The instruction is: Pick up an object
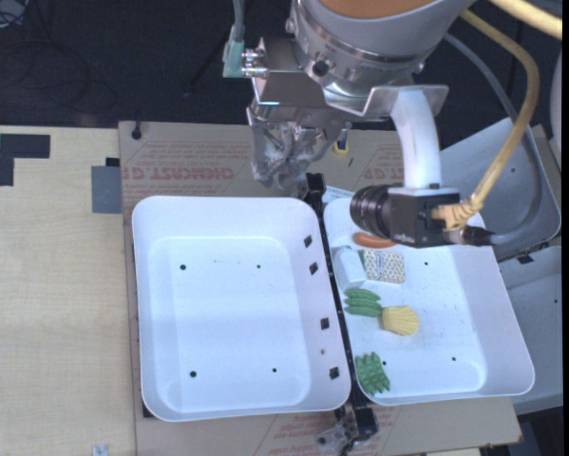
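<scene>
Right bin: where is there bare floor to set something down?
Right bin: bare floor right of the yellow piece and green pieces, out to the far rim. Crowded along the divider side, from the orange piece down to the lower green one.

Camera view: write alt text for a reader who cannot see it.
A grey robot arm's gripper hangs above the far edge between two shallow white bins. The right bin holds small toy foods: green pieces, a yellow piece, a checkered packet.

Bench (47, 283): pale wood top | brown board (199, 164) lies on it | two white bins, left bin (161, 226) and right bin (507, 345), sit side by side on board
</scene>
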Available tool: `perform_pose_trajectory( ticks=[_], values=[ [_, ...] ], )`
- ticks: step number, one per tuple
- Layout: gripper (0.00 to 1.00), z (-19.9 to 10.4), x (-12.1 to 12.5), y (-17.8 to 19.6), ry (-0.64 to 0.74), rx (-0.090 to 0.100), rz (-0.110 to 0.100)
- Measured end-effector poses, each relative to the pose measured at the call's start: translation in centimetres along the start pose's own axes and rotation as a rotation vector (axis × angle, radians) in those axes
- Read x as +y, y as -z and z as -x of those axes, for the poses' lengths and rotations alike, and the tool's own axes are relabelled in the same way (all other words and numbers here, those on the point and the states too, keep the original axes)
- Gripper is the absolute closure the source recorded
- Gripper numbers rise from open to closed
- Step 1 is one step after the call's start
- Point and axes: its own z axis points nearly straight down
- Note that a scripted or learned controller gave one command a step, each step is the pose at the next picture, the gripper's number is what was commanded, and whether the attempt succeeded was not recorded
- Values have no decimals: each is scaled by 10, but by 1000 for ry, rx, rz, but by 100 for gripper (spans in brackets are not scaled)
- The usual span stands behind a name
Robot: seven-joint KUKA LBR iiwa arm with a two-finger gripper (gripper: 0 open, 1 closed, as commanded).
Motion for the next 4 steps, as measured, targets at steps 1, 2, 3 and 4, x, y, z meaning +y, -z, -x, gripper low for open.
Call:
perform_pose_trajectory(
  ticks=[1,2,3,4],
  values=[
    [100,0,0,9,4,-1,-5],
    [100,-1,0,18,8,-3,-9],
    [100,-1,0,27,11,-5,-14],
    [100,-1,0,36,13,-6,-19]
  ],
)
